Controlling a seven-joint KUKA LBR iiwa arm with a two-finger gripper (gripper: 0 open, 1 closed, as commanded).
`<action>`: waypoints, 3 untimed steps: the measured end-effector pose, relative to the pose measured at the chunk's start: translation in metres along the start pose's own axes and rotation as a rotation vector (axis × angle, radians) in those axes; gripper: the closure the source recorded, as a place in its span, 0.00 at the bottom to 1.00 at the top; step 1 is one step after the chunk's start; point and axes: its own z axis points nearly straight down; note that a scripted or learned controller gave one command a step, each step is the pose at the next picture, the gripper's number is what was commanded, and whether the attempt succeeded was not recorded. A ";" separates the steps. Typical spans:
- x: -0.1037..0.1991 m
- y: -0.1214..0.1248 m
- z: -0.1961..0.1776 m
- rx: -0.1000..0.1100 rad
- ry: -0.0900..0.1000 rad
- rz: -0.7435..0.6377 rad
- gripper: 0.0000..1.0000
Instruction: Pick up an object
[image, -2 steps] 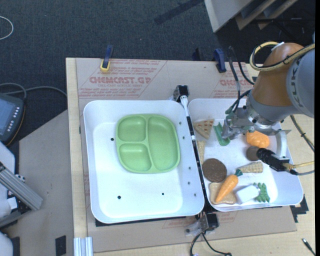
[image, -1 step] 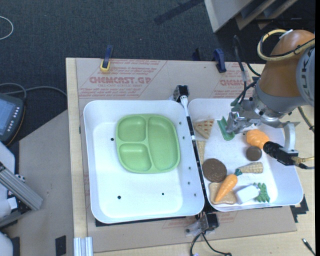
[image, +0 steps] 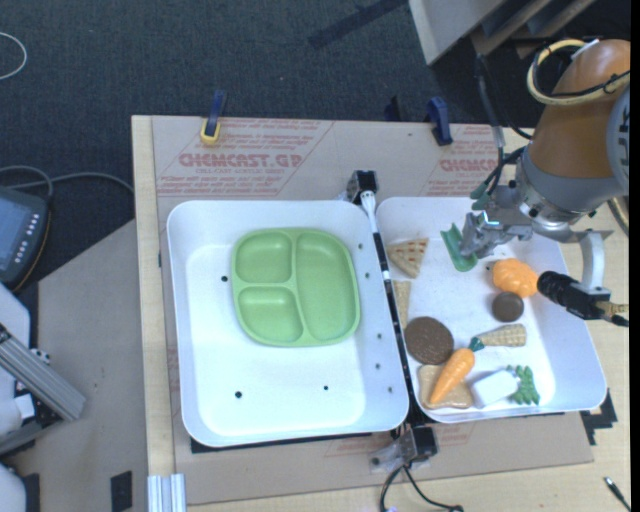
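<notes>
Gripper (image: 478, 232) low over the right bin (image: 585, 355), at a green piece (image: 460, 248)
Fingers sit among the toys near the bin's far edge, touching or just beside the green piece; cannot tell if they are spread or closed. An orange fruit (image: 514, 274) lies just beside, a carrot (image: 452, 371) nearer the front; the left bin (image: 200, 330) holds a green divided plate (image: 296, 286)

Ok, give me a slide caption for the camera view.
Gripper over the right bin of toy food; green tray in the left bin.

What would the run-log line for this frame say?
gripper: over right bin, at green piece | grasp: unconfirmed | green tray: left bin
</notes>
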 end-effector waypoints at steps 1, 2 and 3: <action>0.053 -0.005 -0.004 0.007 0.003 -0.004 1.00; 0.091 -0.025 -0.008 0.009 0.004 -0.003 1.00; 0.087 -0.025 0.013 0.011 0.001 0.003 1.00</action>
